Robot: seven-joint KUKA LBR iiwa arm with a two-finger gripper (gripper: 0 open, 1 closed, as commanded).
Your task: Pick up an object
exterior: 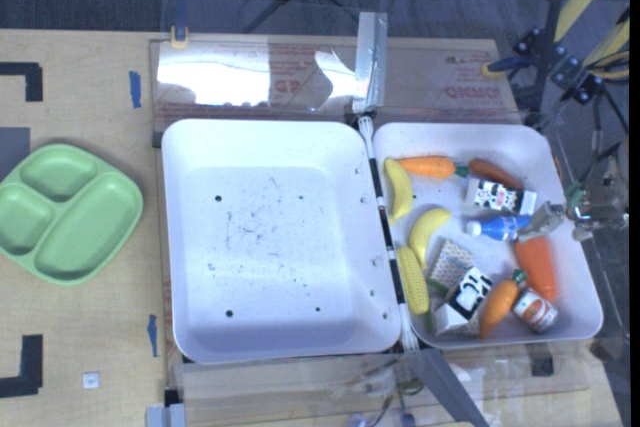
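Wooden surface (80,335) carrying two white bins: the right bin (575,320) is crowded with toy food, including a carrot (427,167) at twelve o'clock and bananas (428,230) at nine, a gripper (560,213) at three, finger spread unclear.

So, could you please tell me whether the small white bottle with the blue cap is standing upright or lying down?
Lying down. The white bottle rests on its side in the right bin, blue cap pointing left toward the bananas.
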